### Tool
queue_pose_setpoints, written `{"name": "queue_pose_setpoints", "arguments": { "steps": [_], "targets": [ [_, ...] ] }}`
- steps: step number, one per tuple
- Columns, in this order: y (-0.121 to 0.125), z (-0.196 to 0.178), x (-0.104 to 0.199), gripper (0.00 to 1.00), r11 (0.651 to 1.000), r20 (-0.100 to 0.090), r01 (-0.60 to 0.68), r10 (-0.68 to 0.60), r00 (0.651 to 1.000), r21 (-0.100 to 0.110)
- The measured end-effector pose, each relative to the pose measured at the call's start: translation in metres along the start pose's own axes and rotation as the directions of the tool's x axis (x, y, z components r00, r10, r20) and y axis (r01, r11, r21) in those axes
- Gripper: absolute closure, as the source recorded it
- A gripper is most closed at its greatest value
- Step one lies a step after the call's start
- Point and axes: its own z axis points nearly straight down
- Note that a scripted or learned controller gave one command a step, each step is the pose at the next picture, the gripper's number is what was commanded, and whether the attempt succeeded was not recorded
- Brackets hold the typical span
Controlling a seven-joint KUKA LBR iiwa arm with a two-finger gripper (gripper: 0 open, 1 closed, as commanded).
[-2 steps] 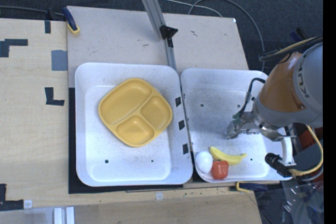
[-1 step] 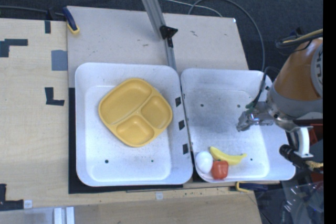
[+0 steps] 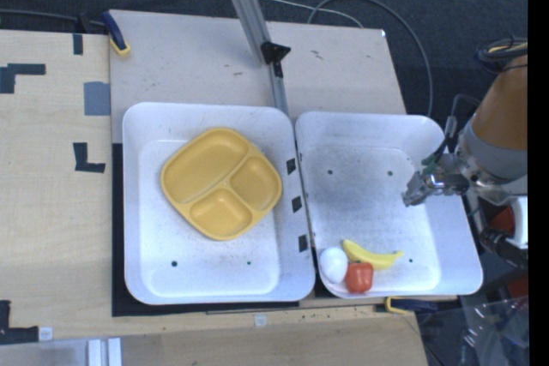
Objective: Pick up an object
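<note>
While the end effector [image 3: 417, 191], grip state unclear, hovers over the right bin [image 3: 446, 261], banana [image 3: 371, 255], egg [image 3: 333, 265] and tomato [image 3: 359, 277] cluster apart.

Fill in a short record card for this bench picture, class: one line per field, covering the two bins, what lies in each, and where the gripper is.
left bin: holds a yellow divided plate, lying flat
right bin: holds a banana, a white egg and a red pepper
grouping: the three small items are bunched at the right bin's near edge
gripper: over the right side of the right bin, apart from the three items, holding nothing
arm: reaches in from the right
</note>
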Motion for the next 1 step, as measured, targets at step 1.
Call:
{"name": "queue_pose_setpoints", "arguments": {
  "steps": [1],
  "targets": [
    [0.0011,-0.0334,0.0002,1.0,1.0,0.0,0.001,-0.001,1.0,0.001]
  ]
}}
